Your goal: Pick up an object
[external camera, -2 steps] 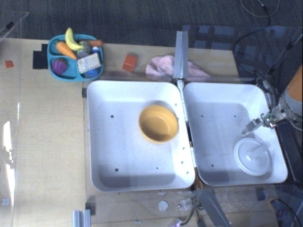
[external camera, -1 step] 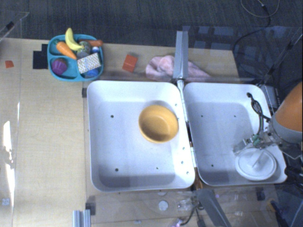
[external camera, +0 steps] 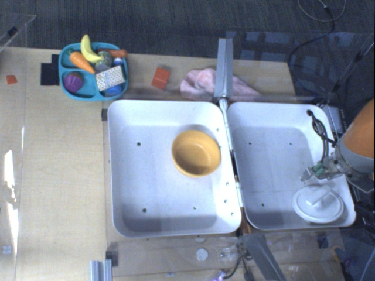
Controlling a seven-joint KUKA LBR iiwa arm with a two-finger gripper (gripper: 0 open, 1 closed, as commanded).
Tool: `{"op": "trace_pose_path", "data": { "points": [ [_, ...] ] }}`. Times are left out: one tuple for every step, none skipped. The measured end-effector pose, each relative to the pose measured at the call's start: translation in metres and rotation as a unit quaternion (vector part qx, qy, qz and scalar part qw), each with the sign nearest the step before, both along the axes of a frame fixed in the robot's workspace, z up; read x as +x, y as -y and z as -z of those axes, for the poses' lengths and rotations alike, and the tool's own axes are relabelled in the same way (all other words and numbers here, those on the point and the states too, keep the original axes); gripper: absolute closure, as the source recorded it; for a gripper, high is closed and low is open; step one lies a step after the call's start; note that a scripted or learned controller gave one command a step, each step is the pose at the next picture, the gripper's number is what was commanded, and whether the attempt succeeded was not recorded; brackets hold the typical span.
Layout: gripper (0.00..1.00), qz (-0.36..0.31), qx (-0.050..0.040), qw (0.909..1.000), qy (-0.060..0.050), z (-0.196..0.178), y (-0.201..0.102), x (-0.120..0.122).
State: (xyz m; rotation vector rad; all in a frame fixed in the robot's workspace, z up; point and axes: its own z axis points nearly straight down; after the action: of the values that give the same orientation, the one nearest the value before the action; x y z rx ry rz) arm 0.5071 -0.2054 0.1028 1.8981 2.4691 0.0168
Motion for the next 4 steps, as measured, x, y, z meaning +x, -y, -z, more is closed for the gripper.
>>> {"op": "trace_pose_path", "data": {
  "points": [
    [0.00,0.000,0.0000,1.0000,0.000,0.000,0.000,0.000],
    [0.00,0.066,0.0040,0.9978,-0.006,0.013,-0.017,0.098],
    [0.00,0.163,0.0055,0.9866,-0.009,-0.082,-0.001,0.094],
    [0.00,0.303,0.0074,0.9530,-0.008,-0.154,-0.009,0.078]
  ]
}}
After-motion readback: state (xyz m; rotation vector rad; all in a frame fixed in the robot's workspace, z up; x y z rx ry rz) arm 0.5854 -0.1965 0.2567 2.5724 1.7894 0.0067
